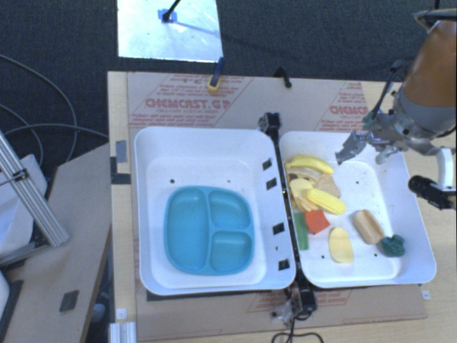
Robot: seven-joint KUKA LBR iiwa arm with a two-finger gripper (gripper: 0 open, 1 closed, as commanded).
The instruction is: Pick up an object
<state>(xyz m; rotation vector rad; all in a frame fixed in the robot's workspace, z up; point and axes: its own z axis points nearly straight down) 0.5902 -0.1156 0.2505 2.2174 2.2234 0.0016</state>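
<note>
Blue is what I meet first on the left: a divided plate (209, 229) with three compartments lies flat in the left bin (150, 156), slightly towards its near side. Both white bins sit side by side on a cardboard sheet (186, 98) spread over the worktop (93, 184).

Moving right, the right bin (418, 256) holds the toy food. A banana (309, 164) lies at its far left, with pale slices (323, 186) just below it and a corn cob (326, 201) touching those. Nearer me sit a red block (317, 221) beside a green strip (302, 231), then a yellow lemon-like piece (340, 245), a bread roll (368, 226) and a dark green lump (392, 245) in the near right corner.

Further right, the gripper (357, 147) hangs over the far part of the right bin, above and right of the banana, with nothing between its fingers that I can see; I cannot tell how wide they stand.
</note>
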